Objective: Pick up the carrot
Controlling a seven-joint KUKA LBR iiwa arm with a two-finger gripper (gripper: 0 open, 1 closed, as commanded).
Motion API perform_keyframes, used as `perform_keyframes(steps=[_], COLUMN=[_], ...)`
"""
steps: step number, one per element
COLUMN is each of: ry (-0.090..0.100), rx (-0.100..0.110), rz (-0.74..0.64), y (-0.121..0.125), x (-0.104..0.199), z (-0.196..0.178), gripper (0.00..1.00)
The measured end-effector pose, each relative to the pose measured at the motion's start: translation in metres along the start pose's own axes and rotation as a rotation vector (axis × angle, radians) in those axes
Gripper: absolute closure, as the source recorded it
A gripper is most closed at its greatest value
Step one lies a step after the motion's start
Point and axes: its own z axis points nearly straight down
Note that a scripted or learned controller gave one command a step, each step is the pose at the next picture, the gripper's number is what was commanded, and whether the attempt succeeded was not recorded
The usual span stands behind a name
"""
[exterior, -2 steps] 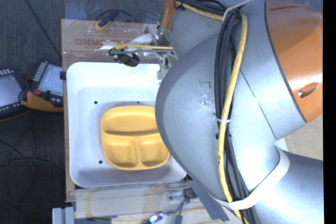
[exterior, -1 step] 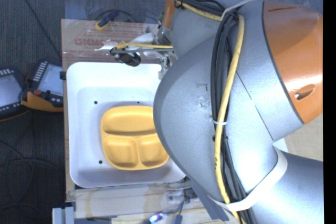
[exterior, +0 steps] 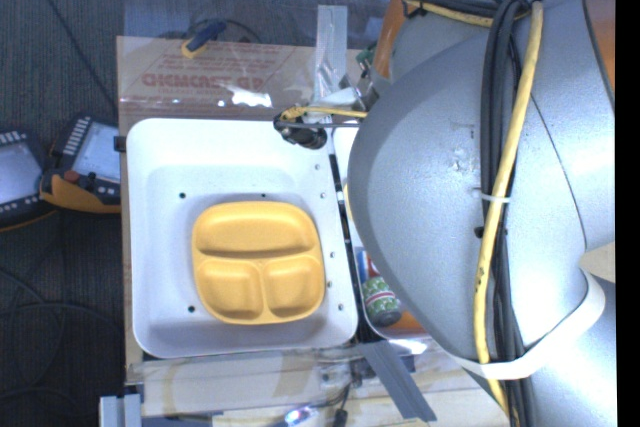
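While the smooth grey arm (exterior: 480,185) looms, jaws' state untellable, glossy yellow three-compartment plate (exterior: 259,260).

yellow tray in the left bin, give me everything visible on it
The yellow tray looks like smooth moulded plastic, rounded-rectangular, with three compartments: one wide one along its far side and two smaller ones side by side nearer the camera. It lies flat, open side up, on the floor of the left bin, near the middle. Nothing shows in its compartments, and only the bin floor touches it.

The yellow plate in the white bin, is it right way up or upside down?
Right way up. The yellow plate lies flat in the left bin, its three hollow sections facing up, with nothing in them.
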Motion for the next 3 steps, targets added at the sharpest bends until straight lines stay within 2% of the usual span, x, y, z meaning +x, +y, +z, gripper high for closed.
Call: perform_keyframes(steps=[1, 2, 3], ry=[0.002, 0.007, 0.006], rx=[0.003, 0.002, 0.003], rz=[0.043, -0.006, -0.015], y=[-0.051, -0.022, 0.084], x=[0.040, -0.044, -0.098], z=[0.032, -0.028, -0.038], gripper=[1.00, 1.00, 1.00])
